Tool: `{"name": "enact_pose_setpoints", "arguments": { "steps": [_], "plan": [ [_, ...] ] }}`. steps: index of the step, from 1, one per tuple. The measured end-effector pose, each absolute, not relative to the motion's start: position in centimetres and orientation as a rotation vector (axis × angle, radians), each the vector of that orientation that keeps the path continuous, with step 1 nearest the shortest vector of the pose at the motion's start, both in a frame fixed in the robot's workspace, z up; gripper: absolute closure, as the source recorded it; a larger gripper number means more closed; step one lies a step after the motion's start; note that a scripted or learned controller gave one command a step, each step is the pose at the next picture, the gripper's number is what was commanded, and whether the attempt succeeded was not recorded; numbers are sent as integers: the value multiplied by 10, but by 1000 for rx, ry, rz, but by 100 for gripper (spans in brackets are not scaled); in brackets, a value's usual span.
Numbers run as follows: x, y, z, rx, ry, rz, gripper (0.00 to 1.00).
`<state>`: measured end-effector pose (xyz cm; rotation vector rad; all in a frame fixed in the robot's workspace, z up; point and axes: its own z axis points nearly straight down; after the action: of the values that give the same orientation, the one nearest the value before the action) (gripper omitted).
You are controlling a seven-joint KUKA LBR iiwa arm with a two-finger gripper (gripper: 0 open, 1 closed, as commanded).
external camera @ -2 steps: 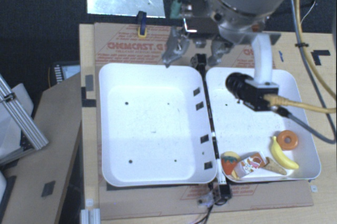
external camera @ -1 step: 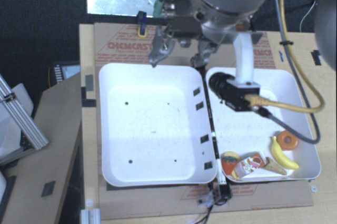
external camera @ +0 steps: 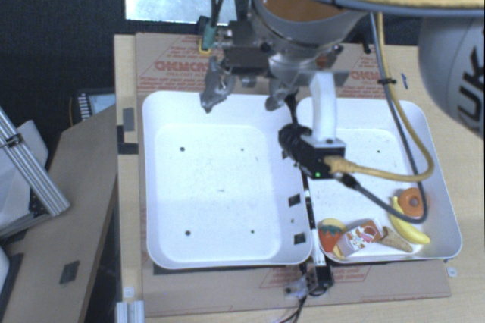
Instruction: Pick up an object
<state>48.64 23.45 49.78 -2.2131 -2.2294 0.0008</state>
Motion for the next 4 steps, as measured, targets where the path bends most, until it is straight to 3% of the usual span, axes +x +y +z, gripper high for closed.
{"name": "enact_pose_setpoints", "arguments": {
  "steps": [1,2,3,4],
  "plan": [
    [487,234,511,-2214,-2230,-6,100],
    [528,173,484,-2227,-2217,1,100],
    [552,130,481,-2226,-2221,-3,100],
    [612,92,465,-2228,-2220,-1,100]
  ]
}}
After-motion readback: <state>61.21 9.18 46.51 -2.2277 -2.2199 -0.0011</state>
